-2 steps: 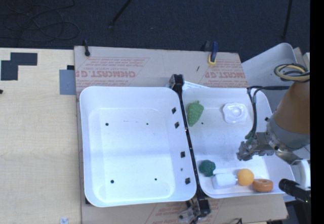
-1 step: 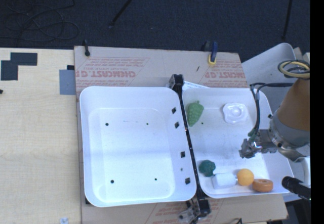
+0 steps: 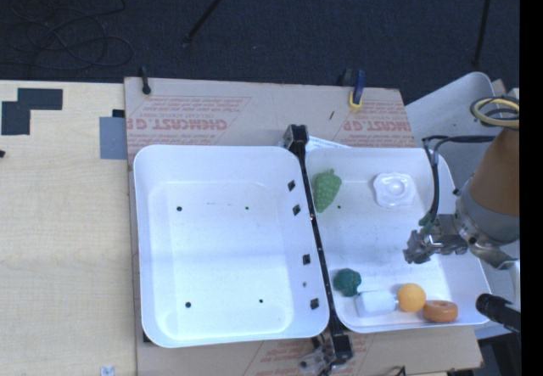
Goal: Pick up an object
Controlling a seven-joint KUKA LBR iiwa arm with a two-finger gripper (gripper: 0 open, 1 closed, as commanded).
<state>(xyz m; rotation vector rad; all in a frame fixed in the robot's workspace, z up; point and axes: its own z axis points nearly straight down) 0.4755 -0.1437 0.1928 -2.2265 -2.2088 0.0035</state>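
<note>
A: Where is the tool [image 3: 422, 245]?

B: It hangs over the right bin [image 3: 373, 317], near its right side. Whether it is clenched or released cannot be told.

A: And the things to pick?

B: All lie in that bin: a light green lump [image 3: 326, 188], a white lid [image 3: 393, 189], a dark green ball [image 3: 347, 282], a white block [image 3: 376, 303], an orange ball [image 3: 411, 297] and an orange ring [image 3: 440, 311]. The left bin [image 3: 153, 196] sits beside it.

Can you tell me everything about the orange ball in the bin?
The orange ball is small, round and smooth, maybe plastic or a toy fruit. It sits near the front edge of the right bin, touching a small white block on one side, with a flat orange ring close on the other. Nothing holds it.
</note>
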